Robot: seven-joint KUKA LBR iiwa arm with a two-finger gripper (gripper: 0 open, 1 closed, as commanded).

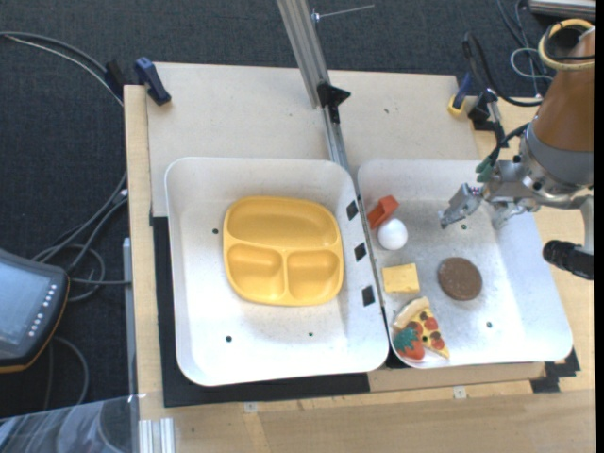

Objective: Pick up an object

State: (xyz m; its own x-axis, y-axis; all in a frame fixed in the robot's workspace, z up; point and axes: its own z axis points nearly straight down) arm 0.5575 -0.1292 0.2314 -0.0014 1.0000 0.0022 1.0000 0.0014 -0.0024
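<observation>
We take the round brown patty-like disc (460, 278) as our landmark; it lies flat on the floor of the right shallow white bin (528, 333). Above it and a little to the right, we see the gripper (481, 210) hanging over the same bin, its two grey fingers spread apart with nothing between them, one fingertip (455, 212) pointing down-left toward the bin floor. The grey arm with its orange band (569, 102) reaches in from the right of the disc.

Just left of the disc sits a square yellow cheese-like block (401, 277). Up-left of the disc we find a white egg-shaped ball (392, 235) touching a small red-orange piece (381, 211). Down-left of the disc, a toy pizza slice with red toppings (421, 330) rests at the bin's lower corner.

Well to the left of the disc, in the left shallow white bin (189, 253), a yellow plastic compartment tray (282, 249) lies flat. Both bins rest on the pale wooden surface (236, 111).
</observation>
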